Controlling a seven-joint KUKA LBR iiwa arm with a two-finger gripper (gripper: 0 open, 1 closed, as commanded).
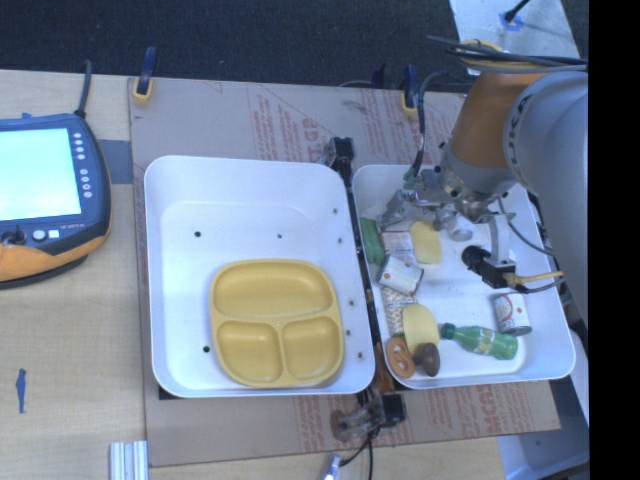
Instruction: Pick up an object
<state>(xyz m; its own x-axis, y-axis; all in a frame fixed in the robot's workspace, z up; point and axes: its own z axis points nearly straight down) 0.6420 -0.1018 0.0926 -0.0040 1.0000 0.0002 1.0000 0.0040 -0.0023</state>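
Yellow three-compartment plastic tray in left bin, nearest lens. Gripper low over right white bin's far end. Pale yellow block just beneath, toward near side, long axis near-to-far. Nothing visibly between tips.

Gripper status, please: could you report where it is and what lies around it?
Gripper low over the right bin, far end; fingers unreadable. Nothing seen held. Pale yellow block just below it; green bottle and small can nearer the front. Yellow tray in left bin.

Tray in left bin
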